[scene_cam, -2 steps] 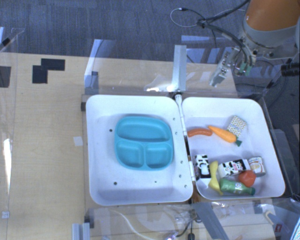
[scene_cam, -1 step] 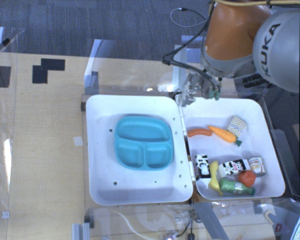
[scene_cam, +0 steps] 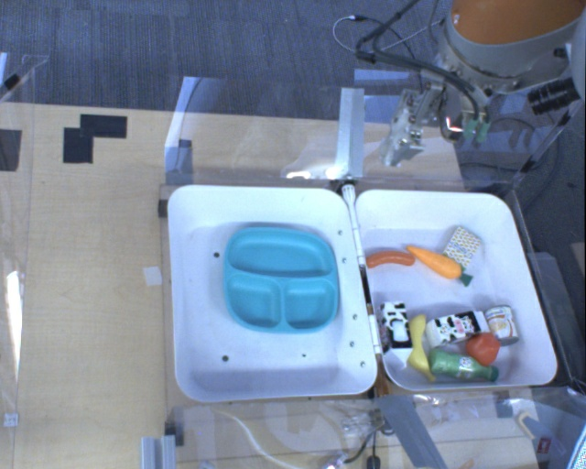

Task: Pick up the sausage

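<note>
- A light wooden bench [scene_cam: 82, 275] carries two shallow white bins side by side, the left bin [scene_cam: 197, 366] and the right bin [scene_cam: 522, 247], their inner rims touching along a central seam.
- Dark grey carpet [scene_cam: 183, 46] runs across the top of the camera view, behind the bench's far edge.
- Black tape marks [scene_cam: 92, 136] sit on the bench's far left; clear plastic panels stand upright along the left side and behind the bins.
- A blue compartment plate [scene_cam: 279, 291] lies flat in the middle of the left bin.
- The sausage [scene_cam: 390, 259], reddish-orange, lies in the right bin near the seam, its right end just beside an orange carrot [scene_cam: 436, 262].
- A small checkered packet [scene_cam: 462, 245] rests beside the carrot's thick end.
- Along the right bin's near side cluster a black-and-white carton [scene_cam: 394, 325], a yellow banana [scene_cam: 418, 346], a second milk carton [scene_cam: 456, 326], a green bottle [scene_cam: 462, 366], a red tomato [scene_cam: 482, 348] and a small can [scene_cam: 501, 323].
- The gripper [scene_cam: 407, 137] hangs above the bench beyond the right bin's far rim, well apart from the sausage; whether its jaws are released or clenched cannot be told.
- The arm's orange band [scene_cam: 504, 20] shows at top right, with black cables looping beside it.
</note>
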You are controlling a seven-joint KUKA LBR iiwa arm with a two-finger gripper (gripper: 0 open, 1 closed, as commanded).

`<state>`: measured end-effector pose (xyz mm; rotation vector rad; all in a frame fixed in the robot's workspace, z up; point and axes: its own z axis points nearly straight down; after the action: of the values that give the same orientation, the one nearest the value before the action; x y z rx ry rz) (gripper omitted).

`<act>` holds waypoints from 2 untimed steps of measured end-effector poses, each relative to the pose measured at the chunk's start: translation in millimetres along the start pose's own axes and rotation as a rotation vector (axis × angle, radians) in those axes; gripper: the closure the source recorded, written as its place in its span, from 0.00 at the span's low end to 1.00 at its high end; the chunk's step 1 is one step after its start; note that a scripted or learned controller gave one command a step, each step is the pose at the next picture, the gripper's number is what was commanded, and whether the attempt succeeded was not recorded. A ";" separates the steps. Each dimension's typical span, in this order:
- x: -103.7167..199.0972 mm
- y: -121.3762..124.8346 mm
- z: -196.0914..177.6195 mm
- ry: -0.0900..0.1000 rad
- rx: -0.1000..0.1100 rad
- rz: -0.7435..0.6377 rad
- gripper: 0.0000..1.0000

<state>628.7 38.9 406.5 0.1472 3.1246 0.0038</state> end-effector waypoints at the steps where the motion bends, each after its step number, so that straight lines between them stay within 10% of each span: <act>1: -2.7 39.2 -3.1 0.000 -0.002 -0.335 1.00; 2: 36.2 71.1 106.8 0.004 -0.003 -0.533 1.00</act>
<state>600.8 113.3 299.4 -0.6823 3.0564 0.0025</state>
